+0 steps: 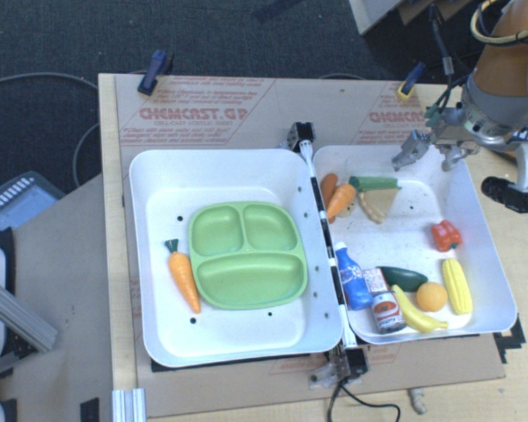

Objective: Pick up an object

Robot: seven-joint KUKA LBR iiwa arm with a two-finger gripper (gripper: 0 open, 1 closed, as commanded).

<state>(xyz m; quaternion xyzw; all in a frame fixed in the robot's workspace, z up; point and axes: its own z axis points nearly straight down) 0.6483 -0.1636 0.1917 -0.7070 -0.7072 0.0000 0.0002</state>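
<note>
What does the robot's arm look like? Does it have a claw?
The arm is round and chunky, grey with an orange band near the top. A black cable loops beside it. At its end sits a small grey metal gripper with two thin jaws, a bit like a claw.

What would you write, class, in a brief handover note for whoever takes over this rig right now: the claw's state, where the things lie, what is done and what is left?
Claw: open, holding nothing, above the far edge of the right bin.
Right bin: small carrot, green-handled tool, red pepper, corn, orange, banana, cucumber, blue bottle, can.
Left bin: green divided plate, with a large carrot beside it.
Done: nothing picked up yet.
Left: lower onto one object, close, lift. The tool and small carrot lie nearest.
</note>
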